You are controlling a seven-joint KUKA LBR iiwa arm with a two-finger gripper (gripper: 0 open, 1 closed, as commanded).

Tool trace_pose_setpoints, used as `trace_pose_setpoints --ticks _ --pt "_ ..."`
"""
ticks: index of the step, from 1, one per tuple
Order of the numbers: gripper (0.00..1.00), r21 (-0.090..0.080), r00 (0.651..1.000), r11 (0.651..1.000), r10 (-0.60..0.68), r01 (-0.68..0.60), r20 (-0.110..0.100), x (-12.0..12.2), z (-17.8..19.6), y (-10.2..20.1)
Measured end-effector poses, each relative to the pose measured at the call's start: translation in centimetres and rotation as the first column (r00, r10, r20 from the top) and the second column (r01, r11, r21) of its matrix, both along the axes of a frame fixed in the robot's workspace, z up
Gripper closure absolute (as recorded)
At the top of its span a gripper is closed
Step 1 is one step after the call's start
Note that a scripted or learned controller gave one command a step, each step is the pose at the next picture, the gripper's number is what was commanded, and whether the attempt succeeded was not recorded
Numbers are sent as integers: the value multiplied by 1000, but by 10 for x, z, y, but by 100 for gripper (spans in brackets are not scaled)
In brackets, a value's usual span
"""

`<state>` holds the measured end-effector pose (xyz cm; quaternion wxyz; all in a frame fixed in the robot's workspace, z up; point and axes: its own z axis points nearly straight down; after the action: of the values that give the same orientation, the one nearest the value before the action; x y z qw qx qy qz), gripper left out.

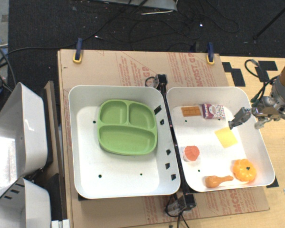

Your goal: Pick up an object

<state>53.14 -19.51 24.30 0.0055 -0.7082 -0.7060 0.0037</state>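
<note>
Over the right bin (pixel 256 141), the gripper (pixel 251 118) hangs with its fingers apart and nothing between them. Just below the left finger (pixel 238 118) lies a yellow block (pixel 226 137); an orange pepper (pixel 243 170) sits farther below. No object is lifted yet: descent, closing and raising remain.

A: What's in the left bin (pixel 80 141)?
B: A tray (pixel 127 127). The right bin (pixel 261 146) holds a packet (pixel 213 111) at the back, a pumpkin (pixel 244 170) and gourd (pixel 217 180) in front.
</note>
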Motion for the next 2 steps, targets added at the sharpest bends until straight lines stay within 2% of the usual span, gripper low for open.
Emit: trace_pose_setpoints --ticks 1,2 --pt "0 -3 1000 1000 4 -4 13 3 7 1" --pt "0 -2 1000 1000 3 -3 9 10 -40 -1"
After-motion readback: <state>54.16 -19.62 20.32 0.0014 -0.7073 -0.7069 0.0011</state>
